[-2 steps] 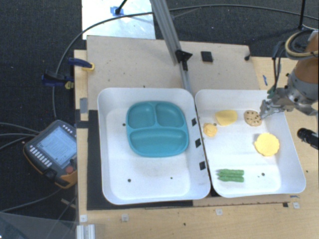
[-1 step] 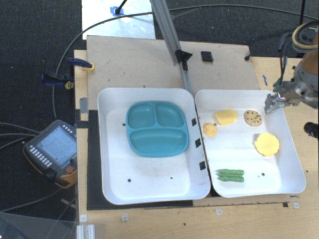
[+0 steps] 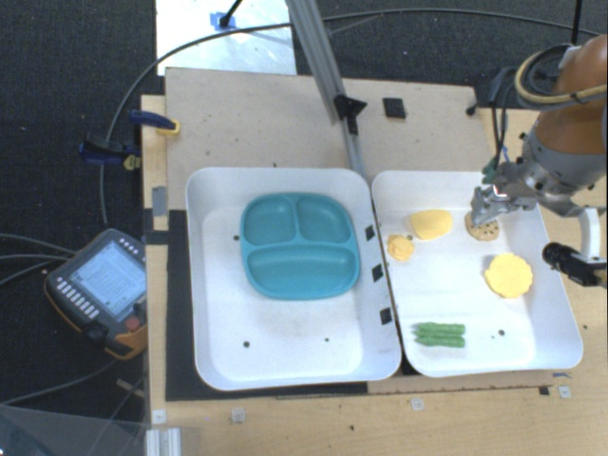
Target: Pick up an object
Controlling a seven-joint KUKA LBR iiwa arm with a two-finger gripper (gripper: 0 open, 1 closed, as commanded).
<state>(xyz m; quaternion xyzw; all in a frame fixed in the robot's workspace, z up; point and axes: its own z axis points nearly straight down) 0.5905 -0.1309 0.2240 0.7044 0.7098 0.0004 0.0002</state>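
Gripper (image 3: 486, 209) is low over the far part of the right shallow white plastic bin (image 3: 546, 350), its metal fingertips directly above a small round tan cookie-like disc with dark specks (image 3: 484, 229); the tips hide the disc's upper edge, and whether they are parted or closed on it cannot be told from this angle. The disc looks flat and lies on the bin floor near the back wall. Just to its left is a pale yellow, smooth, rounded oblong piece (image 3: 431, 224), and further left, near the bin's inner wall, a smaller yellow lump (image 3: 401, 248). To the right and nearer the camera lies a flat yellow round piece with an uneven edge (image 3: 509, 275). Near the front wall lies a green bundle of bean-like pods (image 3: 439, 334), ridged lengthwise. The left shallow white plastic bin (image 3: 218, 350) holds a teal plastic plate with three compartments (image 3: 300, 246), glossy and rounded at the corners. Both bins sit side by side on a light brown board bench (image 3: 256, 112).
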